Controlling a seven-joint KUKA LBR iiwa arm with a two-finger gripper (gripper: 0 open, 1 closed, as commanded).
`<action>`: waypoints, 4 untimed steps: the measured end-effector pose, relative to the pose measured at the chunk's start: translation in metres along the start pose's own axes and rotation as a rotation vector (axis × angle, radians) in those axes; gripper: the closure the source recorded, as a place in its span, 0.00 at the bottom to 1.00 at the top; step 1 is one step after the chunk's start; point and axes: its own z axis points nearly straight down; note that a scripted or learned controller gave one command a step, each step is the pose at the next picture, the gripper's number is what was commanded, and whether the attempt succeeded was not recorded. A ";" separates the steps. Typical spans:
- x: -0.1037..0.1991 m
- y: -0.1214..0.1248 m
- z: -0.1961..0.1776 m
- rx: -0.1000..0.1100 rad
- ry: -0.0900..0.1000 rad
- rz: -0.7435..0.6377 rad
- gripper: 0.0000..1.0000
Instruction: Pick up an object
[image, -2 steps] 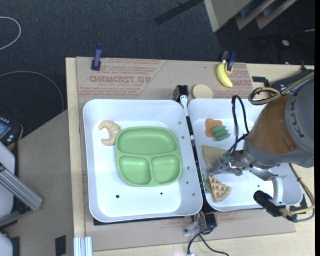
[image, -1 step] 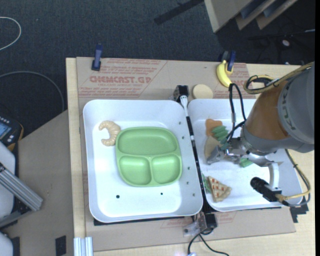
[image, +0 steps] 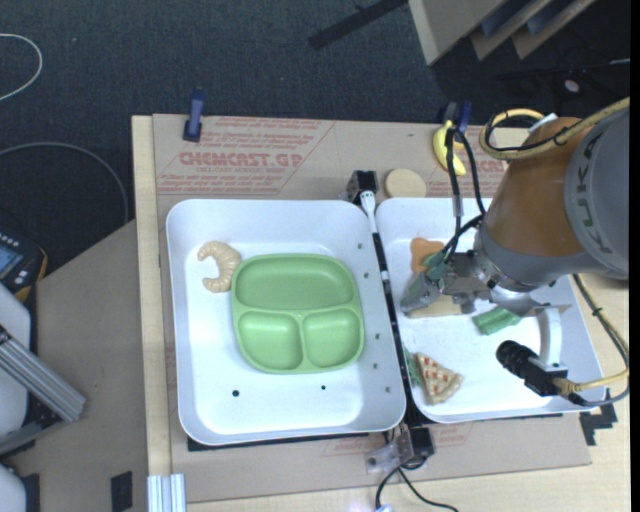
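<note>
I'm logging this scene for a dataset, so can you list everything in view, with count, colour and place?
bins: two, white, side by side on the bench
divided plate: one, green, left bin
croissant: one, tan, left bin, beside the plate's upper left
pizza slice: one, tan and red, right bin, near front
orange piece: one, right bin, far side
green piece: one, right bin, under the arm
clamp: one, blue, bench's far edge
gripper: one, dark, low in right bin
arm: one, grey and orange, from the right

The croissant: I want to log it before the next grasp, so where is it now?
In the camera view the croissant lies in the left bin, near its upper-left corner, right beside the upper-left edge of the green divided plate.
</note>
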 end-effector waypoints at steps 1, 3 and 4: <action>-0.003 0.001 -0.005 0.004 -0.001 0.005 1.00; 0.126 -0.026 -0.221 -0.014 0.005 -0.002 1.00; 0.077 -0.028 -0.148 0.010 -0.002 0.009 1.00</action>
